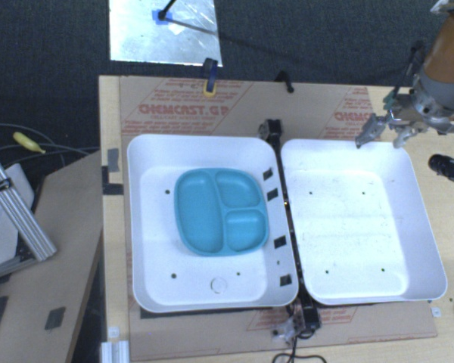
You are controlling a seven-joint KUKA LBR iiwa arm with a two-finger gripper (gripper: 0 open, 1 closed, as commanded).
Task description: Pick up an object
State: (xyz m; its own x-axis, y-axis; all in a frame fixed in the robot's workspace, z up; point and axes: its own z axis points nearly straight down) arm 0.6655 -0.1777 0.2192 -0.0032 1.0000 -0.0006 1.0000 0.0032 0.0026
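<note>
The light-blue plastic three-compartment tray (221, 211) lies flat in the left white bin (155, 165), its long axis roughly along the bin's width. The end effector (384, 130) hovers over the far rim of the right white bin (416, 225), well apart, up and right of the tray. Its fingers appear spread, holding nothing.
</note>
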